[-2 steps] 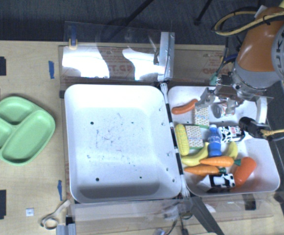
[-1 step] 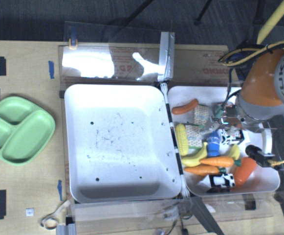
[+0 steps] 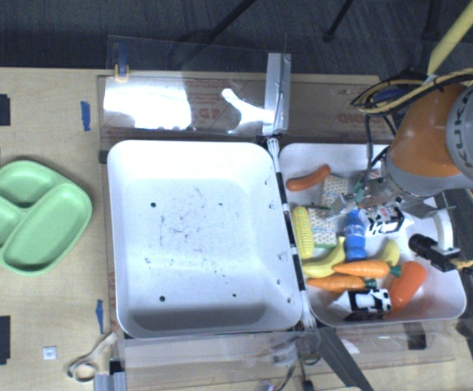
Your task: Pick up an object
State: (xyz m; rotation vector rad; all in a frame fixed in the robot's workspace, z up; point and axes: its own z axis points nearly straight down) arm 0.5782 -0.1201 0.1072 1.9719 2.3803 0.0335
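A: Nearest the front rim of the right bin (image 3: 456,300) lies a small black-and-white toy (image 3: 370,300), with an orange pepper-like piece (image 3: 409,283) just beside it.

B: And the thing to be picked?

A: The task names none, so any of the heap will do. Just behind the toy lie two carrots (image 3: 352,274), one against the other. A yellow banana (image 3: 326,258) curls along their left, touching them, and a corn cob (image 3: 302,228) lies at the bin's left wall. A blue bottle (image 3: 354,236) stands or leans in the middle; I cannot tell which. A reddish sausage shape (image 3: 308,178) lies apart near the back wall.

B: Where is the gripper?

A: The gripper (image 3: 374,206) hangs over the heap, just behind and right of the bottle. How its jaws stand I cannot tell; clutter hides them, and I see nothing clearly held.

B: So which step?

A: I judge it the approach, with no grasp made yet. The next move calls for a clean descent onto one piece; the things lie so close together that a neighbour may get nudged or pinched along with it.

B: And around that?

A: The left bin (image 3: 195,235) sits alongside, touching. A green divided plate (image 3: 31,216) rests well apart on the bench (image 3: 41,104).
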